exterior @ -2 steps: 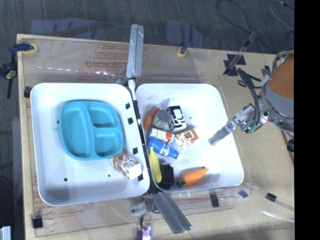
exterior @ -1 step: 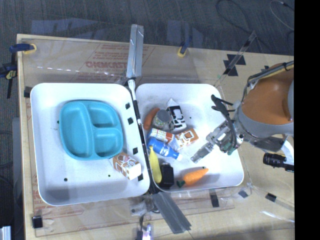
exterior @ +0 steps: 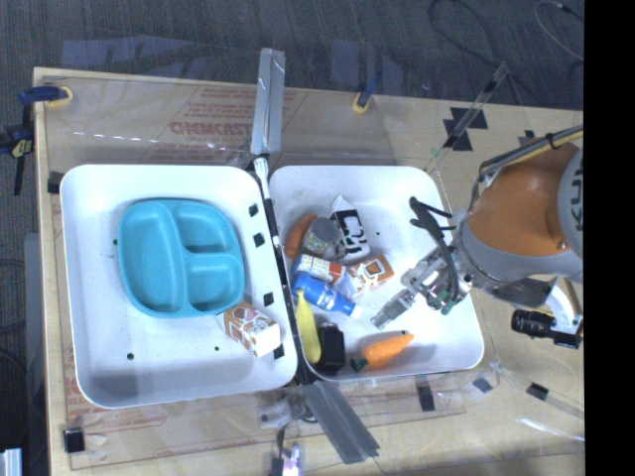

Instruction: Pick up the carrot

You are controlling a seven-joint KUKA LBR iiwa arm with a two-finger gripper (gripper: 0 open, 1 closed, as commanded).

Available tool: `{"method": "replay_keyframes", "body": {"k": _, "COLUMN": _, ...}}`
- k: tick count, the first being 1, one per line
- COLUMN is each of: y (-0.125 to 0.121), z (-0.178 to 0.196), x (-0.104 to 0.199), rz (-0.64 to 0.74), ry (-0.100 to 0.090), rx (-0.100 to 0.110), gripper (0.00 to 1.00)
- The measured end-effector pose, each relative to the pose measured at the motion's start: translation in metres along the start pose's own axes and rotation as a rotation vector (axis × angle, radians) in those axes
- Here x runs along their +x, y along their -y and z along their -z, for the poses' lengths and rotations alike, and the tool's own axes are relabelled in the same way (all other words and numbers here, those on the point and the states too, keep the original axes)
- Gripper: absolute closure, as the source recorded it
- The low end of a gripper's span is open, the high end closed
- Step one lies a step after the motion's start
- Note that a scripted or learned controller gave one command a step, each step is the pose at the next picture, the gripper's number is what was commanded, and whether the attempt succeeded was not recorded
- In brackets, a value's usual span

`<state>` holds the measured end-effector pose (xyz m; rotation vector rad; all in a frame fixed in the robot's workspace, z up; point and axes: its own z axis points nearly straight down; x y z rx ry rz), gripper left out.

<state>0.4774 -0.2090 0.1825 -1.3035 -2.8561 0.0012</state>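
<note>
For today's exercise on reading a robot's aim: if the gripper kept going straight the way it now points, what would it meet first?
The gripper points down and left in the picture. Straight on lies bare floor of the right bin, then probably the blue bottle. The carrot sits just below that line. Height above the bin is unclear.

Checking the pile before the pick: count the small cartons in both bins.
3. One carton lies in the left bin, near the blue tray. Two cartons lie in the right bin's pile. More may be hidden beneath.
</note>
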Motion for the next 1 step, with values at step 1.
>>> {"method": "replay_keyframes", "body": {"k": 1, "y": -0.0349, "z": -0.0735, "x": -0.0296, "rz": -0.239, "ry": 0.020, "rx": -0.012, "gripper": 0.00}}
